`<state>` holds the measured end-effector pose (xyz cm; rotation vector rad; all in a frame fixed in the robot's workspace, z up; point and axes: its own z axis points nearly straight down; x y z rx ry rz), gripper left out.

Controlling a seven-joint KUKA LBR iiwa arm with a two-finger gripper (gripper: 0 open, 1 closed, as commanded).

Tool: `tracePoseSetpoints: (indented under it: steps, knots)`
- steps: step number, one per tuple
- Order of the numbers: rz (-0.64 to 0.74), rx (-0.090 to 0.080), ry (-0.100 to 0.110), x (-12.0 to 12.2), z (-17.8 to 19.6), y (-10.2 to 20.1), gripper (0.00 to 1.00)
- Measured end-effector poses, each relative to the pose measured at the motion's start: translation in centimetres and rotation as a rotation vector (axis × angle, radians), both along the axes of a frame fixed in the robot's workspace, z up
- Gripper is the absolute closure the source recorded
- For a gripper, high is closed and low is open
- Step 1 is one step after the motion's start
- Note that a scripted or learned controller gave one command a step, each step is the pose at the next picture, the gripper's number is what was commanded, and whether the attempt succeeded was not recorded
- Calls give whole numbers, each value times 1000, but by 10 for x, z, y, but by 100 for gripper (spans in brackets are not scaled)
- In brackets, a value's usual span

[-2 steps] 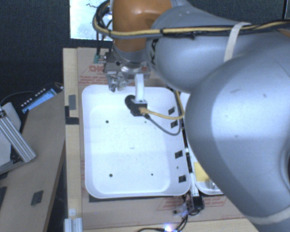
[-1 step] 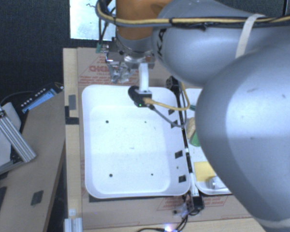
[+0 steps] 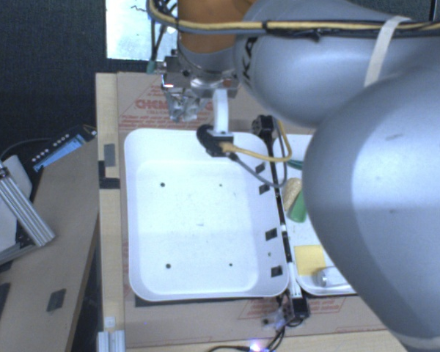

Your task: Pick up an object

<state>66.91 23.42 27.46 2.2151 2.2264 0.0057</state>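
two white bins sit side by side; the left bin (image 3: 198, 218) lies just below the gripper (image 3: 183, 108), which hangs over its far rim and the cardboard sheet (image 3: 143, 101); whether it is clenched or released, i cannot tell. down and right of the gripper, the right bin (image 3: 330, 288) holds one green object (image 3: 298, 205), one yellow block (image 3: 310, 257) and one pale piece (image 3: 292, 190). a wooden bench (image 3: 59, 218) carries everything.

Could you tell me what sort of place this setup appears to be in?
Most likely a robotics lab or test cell, not a home. A large grey robot arm with exposed cabling reaches over a shallow white plastic bin on a cardboard-covered bench, beside aluminium framing rails.
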Motion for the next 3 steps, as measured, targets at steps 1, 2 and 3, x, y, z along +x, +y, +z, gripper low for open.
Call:
tracePoseSetpoints:
  steps: [1,2,3]
  knots:
    - [-2,-3,4,-1,-43,0,100]
    - [-1,0,-1,0,-15,0,100]
    - [0,0,1,0,-4,0,100]
